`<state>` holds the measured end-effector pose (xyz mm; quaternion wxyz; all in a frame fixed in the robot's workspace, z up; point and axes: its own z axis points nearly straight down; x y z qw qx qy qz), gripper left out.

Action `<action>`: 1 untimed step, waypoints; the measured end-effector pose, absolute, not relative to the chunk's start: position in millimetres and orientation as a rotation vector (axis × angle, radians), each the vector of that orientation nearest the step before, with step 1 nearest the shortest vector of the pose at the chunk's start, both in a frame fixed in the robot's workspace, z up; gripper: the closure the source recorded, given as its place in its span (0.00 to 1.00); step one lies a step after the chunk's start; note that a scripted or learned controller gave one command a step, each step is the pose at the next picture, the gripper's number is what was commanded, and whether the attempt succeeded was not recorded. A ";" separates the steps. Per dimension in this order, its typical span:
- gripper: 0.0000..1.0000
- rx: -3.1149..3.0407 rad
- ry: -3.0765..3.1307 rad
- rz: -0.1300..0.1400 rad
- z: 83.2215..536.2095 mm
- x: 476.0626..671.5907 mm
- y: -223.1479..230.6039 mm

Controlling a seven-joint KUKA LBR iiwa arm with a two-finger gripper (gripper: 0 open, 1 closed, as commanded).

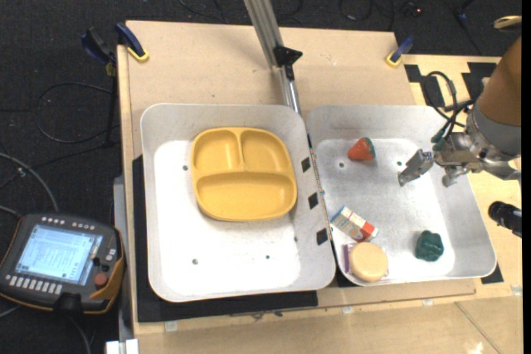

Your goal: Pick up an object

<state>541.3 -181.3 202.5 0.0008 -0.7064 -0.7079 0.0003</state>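
- Camera view: in the right bin [465, 257], the choices are a red piece [361, 149] at the far left, a small carton [353, 223] and a round bun-like piece [368, 261] near left, and a green piece [429, 245] near right.
- The green piece, standing apart, seems the easiest: centre above it, then descend straight.
- The gripper [427, 168] hovers at the bin's far right, fingers spread, holding nothing.

Teach pendant [60, 259] on floor, left of bench; blue-yellow clamps [130, 42] at bench corners
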 end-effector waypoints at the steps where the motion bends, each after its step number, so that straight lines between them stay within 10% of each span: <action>1: 0.00 -2.219 -2.222 0.001 202.5 541.4 -181.3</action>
